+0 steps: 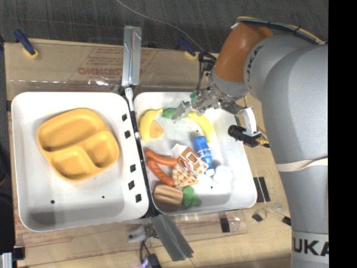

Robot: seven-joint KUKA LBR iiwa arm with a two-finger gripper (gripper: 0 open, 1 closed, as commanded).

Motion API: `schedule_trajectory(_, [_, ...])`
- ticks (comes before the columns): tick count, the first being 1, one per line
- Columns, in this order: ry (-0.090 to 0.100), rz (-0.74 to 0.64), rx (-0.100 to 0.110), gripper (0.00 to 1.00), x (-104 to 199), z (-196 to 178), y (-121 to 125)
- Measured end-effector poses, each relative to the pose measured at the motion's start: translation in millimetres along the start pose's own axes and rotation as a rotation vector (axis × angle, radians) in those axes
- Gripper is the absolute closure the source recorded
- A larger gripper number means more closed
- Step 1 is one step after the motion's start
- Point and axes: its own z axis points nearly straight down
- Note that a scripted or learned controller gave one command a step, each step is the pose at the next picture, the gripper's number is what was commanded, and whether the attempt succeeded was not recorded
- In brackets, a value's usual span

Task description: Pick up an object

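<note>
My gripper [188,108] hangs low over the back of the right bin [241,166], reaching in from the right under the orange wrist band. It sits just above a green toy [168,113] and between two yellow banana-like pieces: one [149,125] to its left and one [204,125] just below it. Further forward lie a blue bottle [202,149], an orange-and-white carton [192,161], two red sausages [160,162], a waffle [184,177], a brown bun [167,194], a green lump [191,197] and a white item [223,175].
The left bin [33,211] holds a yellow divided plate [78,143]. A metal bar [131,54] stands at the back between the bins. The grey arm [290,105] covers the bench to the right of the right bin.
</note>
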Motion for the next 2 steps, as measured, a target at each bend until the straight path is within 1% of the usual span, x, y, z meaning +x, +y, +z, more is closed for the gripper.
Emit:
schedule_trajectory(1, [0.003,0.100,0.004,0.00,11,37,-27])
schedule_trajectory(2, [0.017,0.137,0.019,0.00,-14,38,-6])
